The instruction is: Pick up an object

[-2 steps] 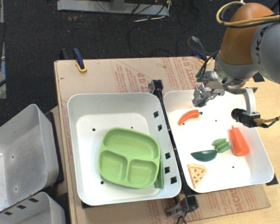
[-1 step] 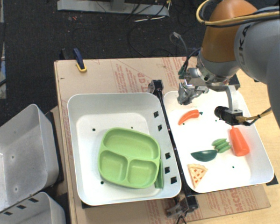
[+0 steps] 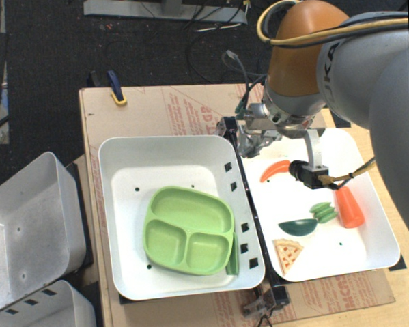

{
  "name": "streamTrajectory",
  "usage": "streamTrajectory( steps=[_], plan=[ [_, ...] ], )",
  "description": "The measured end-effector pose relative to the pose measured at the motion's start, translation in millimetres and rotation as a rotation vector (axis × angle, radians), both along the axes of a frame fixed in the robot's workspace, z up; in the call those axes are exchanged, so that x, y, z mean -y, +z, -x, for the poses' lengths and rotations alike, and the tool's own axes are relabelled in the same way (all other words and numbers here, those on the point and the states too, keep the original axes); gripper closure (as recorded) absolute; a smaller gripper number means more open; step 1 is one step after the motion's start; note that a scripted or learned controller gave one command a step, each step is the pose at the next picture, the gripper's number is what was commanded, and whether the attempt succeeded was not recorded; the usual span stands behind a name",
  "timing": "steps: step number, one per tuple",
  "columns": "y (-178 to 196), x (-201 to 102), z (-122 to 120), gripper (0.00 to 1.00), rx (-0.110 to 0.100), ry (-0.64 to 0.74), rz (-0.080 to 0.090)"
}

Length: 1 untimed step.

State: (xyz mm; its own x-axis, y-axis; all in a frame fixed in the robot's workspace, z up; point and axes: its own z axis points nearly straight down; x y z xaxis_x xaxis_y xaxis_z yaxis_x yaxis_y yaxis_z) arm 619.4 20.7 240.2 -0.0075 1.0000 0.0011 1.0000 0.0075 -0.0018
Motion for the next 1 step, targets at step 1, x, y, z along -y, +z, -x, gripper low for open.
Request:
streamTrajectory(
  steps=[1],
  plan=[
    [-9.6, -46.0, -9.6, 1.00, 0.003, 0.000, 0.000]
  ],
)
